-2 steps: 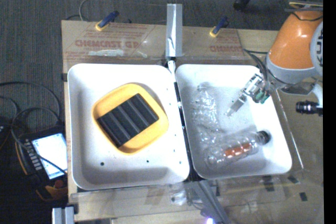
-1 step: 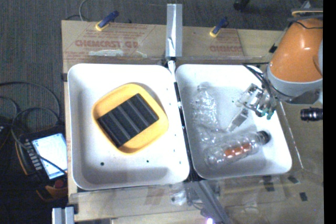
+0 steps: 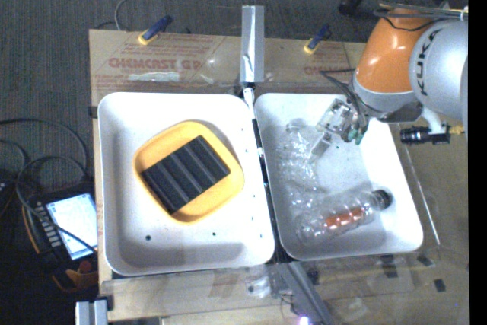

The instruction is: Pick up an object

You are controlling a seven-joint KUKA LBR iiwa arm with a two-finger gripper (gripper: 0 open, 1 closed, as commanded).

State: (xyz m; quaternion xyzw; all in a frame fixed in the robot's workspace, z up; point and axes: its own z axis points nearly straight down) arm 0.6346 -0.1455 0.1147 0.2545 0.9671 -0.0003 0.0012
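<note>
Nearest the camera lies the clear plastic bottle (image 3: 344,217), on its side along the near edge of the right bin (image 3: 407,236), its dark cap toward the right and a reddish patch showing through its middle. Farther in, the claw (image 3: 338,124) hangs over the far part of that same bin, reaching in from the right below the arm's orange band (image 3: 384,57). How wide its fingers stand cannot be told, for they are small and blurred against the white floor; nothing can be made out between them. Just left of the claw and toward the near side sits a heap of crumpled clear plastic (image 3: 297,156), running from the middle of the bin down toward the bottle. Whether the claw touches that plastic cannot be judged. Across the divider, the left bin (image 3: 122,118) holds a yellow tray with a black ribbed insert (image 3: 189,171), lying tilted near its centre and well apart from the claw. Both bins rest on the tabletop (image 3: 152,61), where two blue-and-yellow clamps (image 3: 154,30) grip its far edge.
</note>
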